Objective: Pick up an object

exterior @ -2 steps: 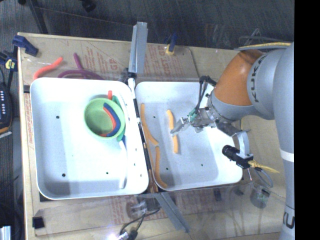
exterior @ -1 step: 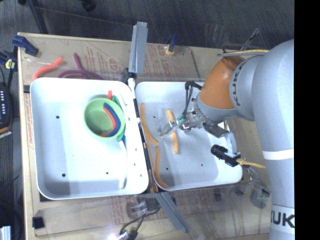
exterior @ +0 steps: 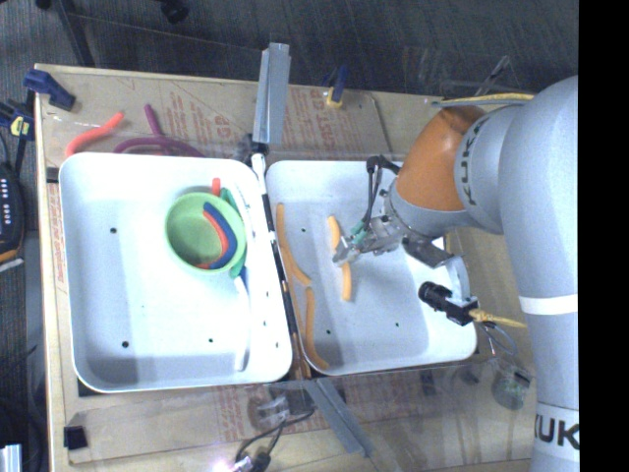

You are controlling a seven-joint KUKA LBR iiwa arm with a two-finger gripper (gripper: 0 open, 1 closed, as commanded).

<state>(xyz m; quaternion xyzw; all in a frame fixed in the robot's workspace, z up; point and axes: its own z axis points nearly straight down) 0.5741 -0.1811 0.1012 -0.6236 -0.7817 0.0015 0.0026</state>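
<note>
In the right bin (exterior: 393, 347) lie several thin orange sticks. One long orange stick (exterior: 288, 249) runs beside the bin's left wall, and a curved orange stick (exterior: 311, 327) lies below it. A short orange stick (exterior: 333, 232) and another orange stick (exterior: 346, 282) lie near the bin's middle. My gripper (exterior: 343, 255) is low over the gap between these two, its tip right at their ends. It hides whether the two are one piece. Nothing visibly sits in its grasp.
The left bin (exterior: 108, 293) holds a green bowl (exterior: 197, 232) with red and blue pieces inside and a pale green handle beside it. The grey arm with its orange band (exterior: 437, 170) covers the right bin's right side. Clamps and cables lie on the bench behind the bins.
</note>
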